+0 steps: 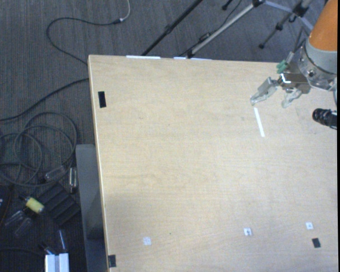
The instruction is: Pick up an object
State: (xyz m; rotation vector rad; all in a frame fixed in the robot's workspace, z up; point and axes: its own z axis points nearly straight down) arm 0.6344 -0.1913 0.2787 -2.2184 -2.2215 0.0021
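Observation:
My gripper (273, 99) hangs over the far right part of the pale wooden bench top (187, 163), under the grey wrist with the orange band. Its two fingers (260, 94) are spread apart and open, with nothing between them. A thin white strip (259, 122) lies flat on the wood just below and slightly left of the fingertips, apart from them.
A small black tag (102, 99) sits near the bench's left edge, and small white and black markers (247, 231) dot the front right. Cables and gear (34, 152) lie on the carpet to the left; tripod legs (238, 10) stand behind.

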